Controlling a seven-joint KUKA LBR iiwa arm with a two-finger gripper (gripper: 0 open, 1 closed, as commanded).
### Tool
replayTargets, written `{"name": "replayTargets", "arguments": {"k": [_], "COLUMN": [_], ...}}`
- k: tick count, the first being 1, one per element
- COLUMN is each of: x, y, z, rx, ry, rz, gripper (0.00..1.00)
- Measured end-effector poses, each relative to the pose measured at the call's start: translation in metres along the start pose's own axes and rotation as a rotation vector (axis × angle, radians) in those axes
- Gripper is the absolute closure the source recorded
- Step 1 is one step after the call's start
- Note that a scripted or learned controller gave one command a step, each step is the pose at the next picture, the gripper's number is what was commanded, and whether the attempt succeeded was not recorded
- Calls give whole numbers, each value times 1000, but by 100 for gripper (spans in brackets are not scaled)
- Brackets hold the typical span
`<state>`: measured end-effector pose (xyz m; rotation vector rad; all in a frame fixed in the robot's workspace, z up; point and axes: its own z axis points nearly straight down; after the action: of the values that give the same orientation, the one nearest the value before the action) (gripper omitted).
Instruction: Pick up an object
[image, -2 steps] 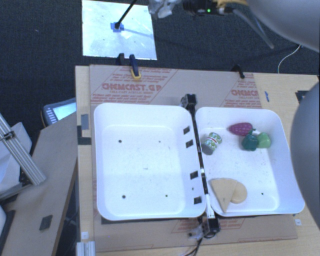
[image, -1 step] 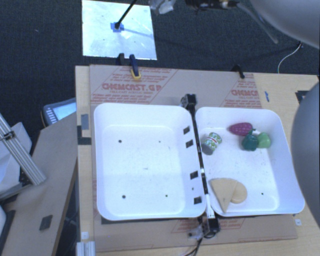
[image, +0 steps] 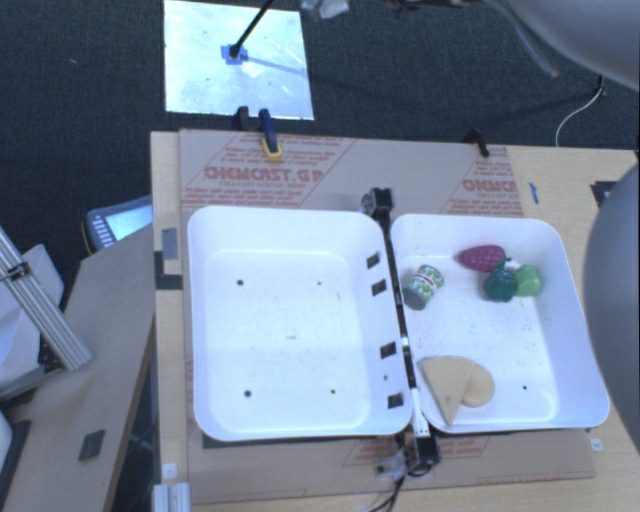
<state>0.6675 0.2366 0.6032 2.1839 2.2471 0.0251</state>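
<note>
in the right bin (image: 560, 330) lie a can (image: 422, 286), a pink toy (image: 482, 258), a green toy (image: 500, 286) and a tan wedge (image: 455, 384). the grey arm (image: 612, 290) blurs at the right edge. its hand cannot be told.

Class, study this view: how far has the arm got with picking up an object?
Done: nothing looks picked yet. The small can, magenta piece, green pieces and tan wedge all lie in the right bin. In hand: nothing visibly; the grey arm sits blurred at the right edge. Left: the reach, grasp and lift.
</note>
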Motion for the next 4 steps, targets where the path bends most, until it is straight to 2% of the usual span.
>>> {"name": "replayTargets", "arguments": {"k": [2, 4], "x": [1, 3], "y": [1, 3], "z": [-23, -46], "rx": [-20, -56], "ry": [5, 14], "rz": [-8, -13], "gripper": [100, 100]}}
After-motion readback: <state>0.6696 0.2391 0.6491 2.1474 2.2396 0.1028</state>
